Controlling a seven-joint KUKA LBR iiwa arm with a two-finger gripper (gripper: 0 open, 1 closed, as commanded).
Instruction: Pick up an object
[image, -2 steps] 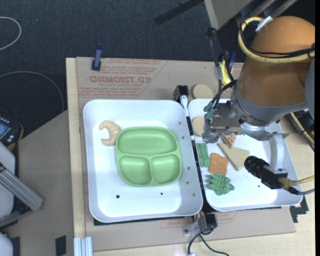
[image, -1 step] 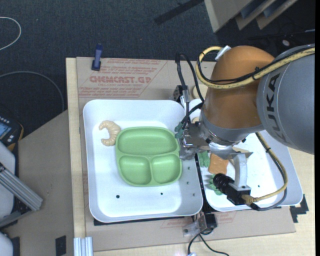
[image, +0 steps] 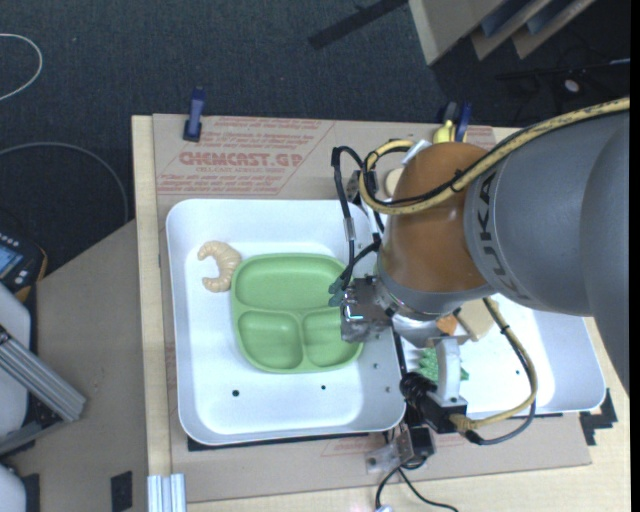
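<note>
A pale green divided plate (image: 285, 308) lies in the left white bin (image: 200, 380). A tan croissant-shaped toy (image: 219, 264) rests just left of the plate's upper corner. My gripper (image: 352, 312) hangs over the plate's right edge, below the arm's orange band (image: 435, 215); its metal parts are seen from above. A small green object (image: 431, 362) and an orange bit (image: 448, 324) peek out under the arm in the right bin.
The arm's grey bulk covers most of the right bin (image: 560, 385). Black and yellow cables loop around the wrist. Blue clamps (image: 194, 113) sit on the board's far edge. The front of the left bin shows bare white floor.
</note>
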